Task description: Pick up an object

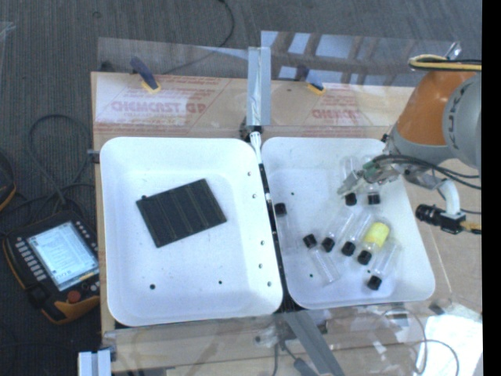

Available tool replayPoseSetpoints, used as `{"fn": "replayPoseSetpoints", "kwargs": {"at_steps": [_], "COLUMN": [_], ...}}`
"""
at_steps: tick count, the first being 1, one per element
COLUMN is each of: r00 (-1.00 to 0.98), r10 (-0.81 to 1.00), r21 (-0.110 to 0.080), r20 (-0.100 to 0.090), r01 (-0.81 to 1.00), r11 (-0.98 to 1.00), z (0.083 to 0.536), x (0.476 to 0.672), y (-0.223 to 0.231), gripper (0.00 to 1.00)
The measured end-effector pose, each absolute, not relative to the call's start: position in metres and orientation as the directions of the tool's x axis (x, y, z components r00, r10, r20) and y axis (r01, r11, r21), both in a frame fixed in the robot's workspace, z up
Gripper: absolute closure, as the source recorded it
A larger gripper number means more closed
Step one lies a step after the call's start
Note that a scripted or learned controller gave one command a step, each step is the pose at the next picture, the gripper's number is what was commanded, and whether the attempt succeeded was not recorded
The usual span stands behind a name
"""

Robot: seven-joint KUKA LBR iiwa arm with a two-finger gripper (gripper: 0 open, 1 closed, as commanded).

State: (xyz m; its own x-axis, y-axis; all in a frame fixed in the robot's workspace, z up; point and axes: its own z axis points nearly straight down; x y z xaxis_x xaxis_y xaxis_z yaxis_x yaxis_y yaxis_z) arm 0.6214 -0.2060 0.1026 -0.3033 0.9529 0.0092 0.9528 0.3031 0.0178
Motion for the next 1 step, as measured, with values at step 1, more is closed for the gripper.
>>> {"fn": "replayPoseSetpoints", "kwargs": {"at_steps": [1], "r00": [-0.317], "r10": [0.948], "r21": [0.001], "r20": [-0.001], "r01": [0.948], "r11": [0.317], "z": [0.1910], "x": [0.6528], "y": [-0.1509], "gripper": [1.00]}}
